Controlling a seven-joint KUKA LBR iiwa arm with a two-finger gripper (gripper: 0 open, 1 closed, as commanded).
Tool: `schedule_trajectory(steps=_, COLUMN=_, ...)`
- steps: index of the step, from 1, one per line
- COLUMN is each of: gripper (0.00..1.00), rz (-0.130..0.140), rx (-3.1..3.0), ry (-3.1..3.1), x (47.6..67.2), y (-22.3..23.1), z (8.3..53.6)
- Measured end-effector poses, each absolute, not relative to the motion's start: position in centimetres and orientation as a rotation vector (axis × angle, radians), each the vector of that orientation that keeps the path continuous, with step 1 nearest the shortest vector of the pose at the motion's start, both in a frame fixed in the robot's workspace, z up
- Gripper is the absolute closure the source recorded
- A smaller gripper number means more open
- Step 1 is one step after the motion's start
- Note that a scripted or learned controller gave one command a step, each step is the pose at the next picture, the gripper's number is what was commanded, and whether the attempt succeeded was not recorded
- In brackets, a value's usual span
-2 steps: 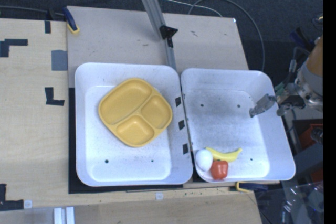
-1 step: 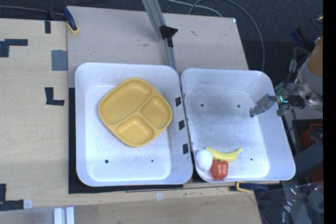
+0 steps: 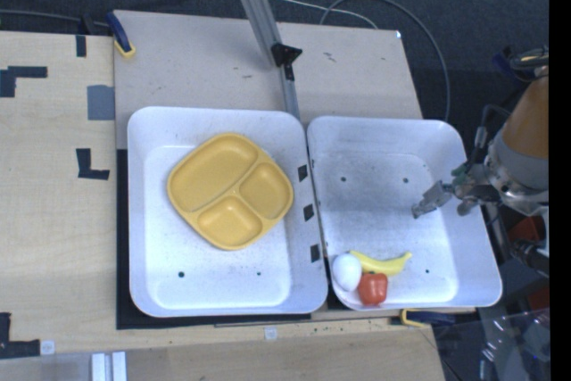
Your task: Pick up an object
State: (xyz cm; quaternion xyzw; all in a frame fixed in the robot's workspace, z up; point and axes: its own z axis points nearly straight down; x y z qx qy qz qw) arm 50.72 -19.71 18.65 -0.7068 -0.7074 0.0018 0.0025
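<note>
Pincer (image 3: 443, 201) open, holding nothing, above right bin (image 3: 464, 277) with banana (image 3: 385, 262), egg (image 3: 345, 270), tomato (image 3: 374, 287)

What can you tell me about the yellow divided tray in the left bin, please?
The yellow divided tray looks like smooth moulded plastic, a rounded square with three compartments: one large and two smaller. All three hold nothing. It lies flat, right side up, turned at an angle to the walls of the left bin, and sits in the far part of the bin floor. It rests on that floor, and nothing else touches it.
</note>
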Motion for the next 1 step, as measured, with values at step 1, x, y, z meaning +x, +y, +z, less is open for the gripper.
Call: schedule_trajectory(steps=1, gripper=0.0, rz=0.007, rx=-2.215, ry=-2.219, x=51.28, y=-19.4, z=12.48)
